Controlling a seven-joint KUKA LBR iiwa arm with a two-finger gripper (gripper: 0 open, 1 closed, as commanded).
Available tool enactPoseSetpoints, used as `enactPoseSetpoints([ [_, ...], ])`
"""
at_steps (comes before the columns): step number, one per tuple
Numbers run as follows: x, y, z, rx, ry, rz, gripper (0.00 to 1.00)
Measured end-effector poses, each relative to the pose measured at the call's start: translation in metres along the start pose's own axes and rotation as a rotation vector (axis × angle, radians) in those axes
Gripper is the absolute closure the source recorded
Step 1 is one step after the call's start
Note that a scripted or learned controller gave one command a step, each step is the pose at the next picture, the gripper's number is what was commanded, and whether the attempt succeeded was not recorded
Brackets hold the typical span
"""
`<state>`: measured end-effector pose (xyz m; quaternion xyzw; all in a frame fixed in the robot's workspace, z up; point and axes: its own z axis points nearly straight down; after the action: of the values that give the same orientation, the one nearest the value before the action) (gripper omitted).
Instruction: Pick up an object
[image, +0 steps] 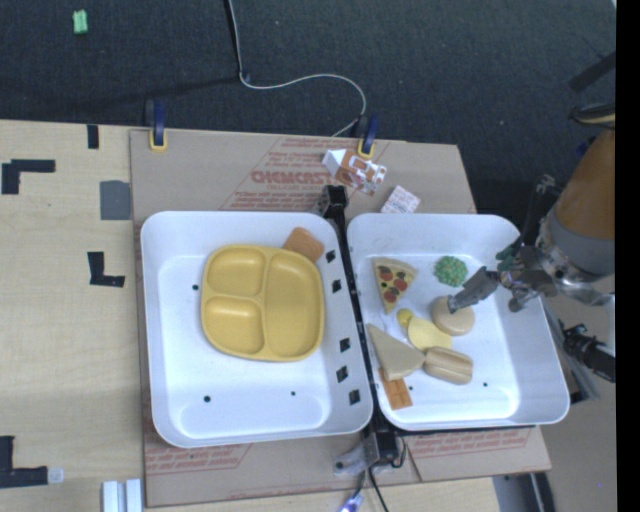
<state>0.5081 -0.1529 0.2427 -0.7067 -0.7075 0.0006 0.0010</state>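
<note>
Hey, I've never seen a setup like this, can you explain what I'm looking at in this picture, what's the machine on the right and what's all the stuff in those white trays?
This is one camera fixed above a workbench, looking down at a slant. The machine on the right is a robot arm, grey with an orange band, and its gripper reaches into the right bin. Its job is to pick something up.

Two shallow white bins sit side by side. The left bin holds a yellow divided plate and a small orange-brown piece at the plate's top edge. The right bin holds toy food: a pizza slice, a green broccoli piece, a round tan piece by the gripper's tip, a yellow piece, a tan wedge and a bread roll.

Nothing is visibly held.
</note>
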Motion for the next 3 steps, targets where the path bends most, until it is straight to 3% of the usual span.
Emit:
enactPoseSetpoints([
  [1,0.035,0.052,0.132,0.009,0.003,-0.003,0.0],
  [2,0.06,0.089,0.16,-0.001,-0.001,-0.003,0.0],
  [3,0.059,0.088,0.148,-0.002,-0.001,-0.001,1.0],
])
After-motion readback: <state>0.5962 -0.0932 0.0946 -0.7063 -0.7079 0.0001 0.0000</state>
